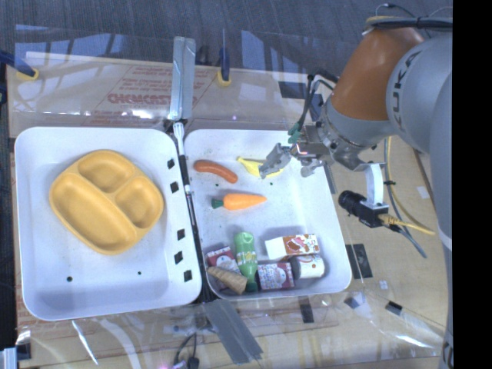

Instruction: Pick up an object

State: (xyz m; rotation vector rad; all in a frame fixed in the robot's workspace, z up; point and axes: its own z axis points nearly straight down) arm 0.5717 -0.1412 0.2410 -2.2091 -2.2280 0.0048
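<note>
Right shallow white bin (338,229), near wall: upright green plastic bottle (245,255) among small red-and-white packets (294,245). Mid-bin: orange toy carrot (241,201); beyond it, reddish toy sausage (216,171). Far corner: yellow toy banana (254,164), gripper (290,160) just beside it, fingers spread, pinching nothing.

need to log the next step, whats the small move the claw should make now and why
Probably lower straight down: the claw hovers at the right bin's upper edge, one finger over the yellow piece, nothing between its fingers.
</note>
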